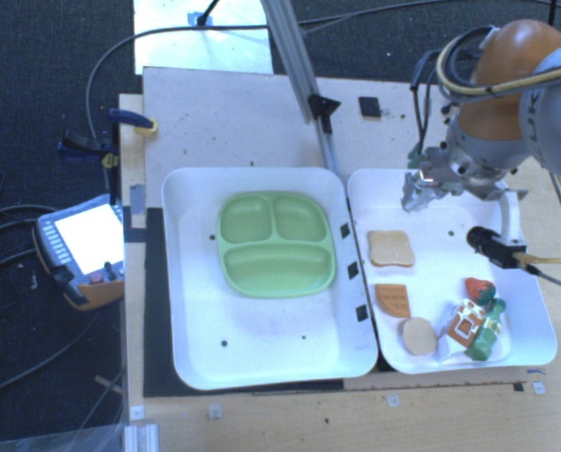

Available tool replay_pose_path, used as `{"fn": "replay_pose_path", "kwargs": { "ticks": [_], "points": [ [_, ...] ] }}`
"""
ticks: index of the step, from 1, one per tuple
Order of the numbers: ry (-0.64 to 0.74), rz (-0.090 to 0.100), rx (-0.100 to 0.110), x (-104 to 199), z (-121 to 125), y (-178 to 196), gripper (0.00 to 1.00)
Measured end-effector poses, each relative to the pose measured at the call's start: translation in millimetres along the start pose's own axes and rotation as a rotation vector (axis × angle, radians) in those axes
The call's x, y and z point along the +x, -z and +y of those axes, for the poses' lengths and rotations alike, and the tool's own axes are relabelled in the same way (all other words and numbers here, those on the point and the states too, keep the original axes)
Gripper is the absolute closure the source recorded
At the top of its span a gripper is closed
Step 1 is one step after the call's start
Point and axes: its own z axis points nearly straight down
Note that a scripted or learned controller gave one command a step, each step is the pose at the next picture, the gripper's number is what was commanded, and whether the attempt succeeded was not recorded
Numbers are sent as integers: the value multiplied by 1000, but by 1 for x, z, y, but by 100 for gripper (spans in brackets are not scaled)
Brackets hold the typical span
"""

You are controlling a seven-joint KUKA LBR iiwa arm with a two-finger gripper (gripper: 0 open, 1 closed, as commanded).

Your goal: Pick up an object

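Hovering over the far end of the right bin (540,339), the tool (422,194) is hanging just inside that bin's rear wall, and whether it is open or closed I cannot tell, since it is showing as a small grey cluster under the wrist; nothing is visibly sitting in it. Every candidate for picking is lying on the nearer side of the tool, toward the camera. Closest is the toast slice (391,248), sitting a little nearer the camera and slightly toward the left bin (188,281); it is roughly square, so its long axis is hardly mattering, and a short drop forward looks like the move that would be needed. Further on along the same line is lying an orange cracker-like piece (392,299), and beyond it a round tan biscuit (418,336). Off toward the arm's side and nearer the camera, a cluster is resting: a red strawberry-like piece (479,289), a small patterned box (463,323) and a green bottle-shaped toy (488,331), its long axis running away from the tool, touching the box. That is making six loose items in the right bin. Well apart from the tool, one green divided plate (275,245) with three compartments is lying in the left bin. Two bins are standing on the worktop (233,116), and one arm is doing the reaching.
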Motion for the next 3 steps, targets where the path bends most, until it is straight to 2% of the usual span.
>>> {"fn": "replay_pose_path", "kwargs": {
  "ticks": [2, 3],
  "points": [
    [1, 1, 1, 105, 2, 19, 100],
    [0, 1, 4, 154, -6, 9, 100]
  ]
}}
